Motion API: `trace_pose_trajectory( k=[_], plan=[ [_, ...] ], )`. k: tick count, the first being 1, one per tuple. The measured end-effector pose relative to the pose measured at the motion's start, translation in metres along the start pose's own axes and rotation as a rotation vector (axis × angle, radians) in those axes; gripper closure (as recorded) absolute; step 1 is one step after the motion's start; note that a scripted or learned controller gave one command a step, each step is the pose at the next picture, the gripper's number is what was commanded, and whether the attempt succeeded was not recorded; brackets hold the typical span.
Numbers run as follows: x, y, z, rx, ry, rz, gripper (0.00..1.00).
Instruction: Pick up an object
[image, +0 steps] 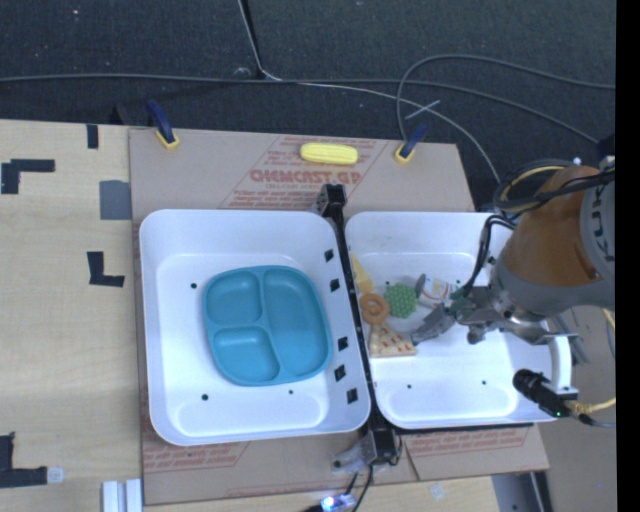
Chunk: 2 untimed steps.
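Two shallow white bins sit side by side on a cardboard-covered table, the grey-and-orange arm reaching into the right bin (430, 400).

Its jaws (432, 325) hang low over small items against the divider: a green knobbly toy (401, 298), an orange ring (373, 307) and a tan waffle-like piece (391, 345). How wide the jaws stand cannot be told. A blue sectioned plate (267, 324) lies in the left bin (240, 415).
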<state>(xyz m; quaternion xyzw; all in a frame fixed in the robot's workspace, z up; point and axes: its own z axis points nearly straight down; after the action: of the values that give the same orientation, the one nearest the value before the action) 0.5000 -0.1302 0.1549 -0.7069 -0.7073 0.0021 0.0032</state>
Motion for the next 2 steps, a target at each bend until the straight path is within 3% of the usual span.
trace_pose_trajectory(
  k=[1,2],
  plan=[
    [0.004,-0.01,0.06,0.001,0.0,0.0,0.0],
    [0.004,-0.008,0.047,-0.003,0.0,-0.001,1.0]
  ],
)
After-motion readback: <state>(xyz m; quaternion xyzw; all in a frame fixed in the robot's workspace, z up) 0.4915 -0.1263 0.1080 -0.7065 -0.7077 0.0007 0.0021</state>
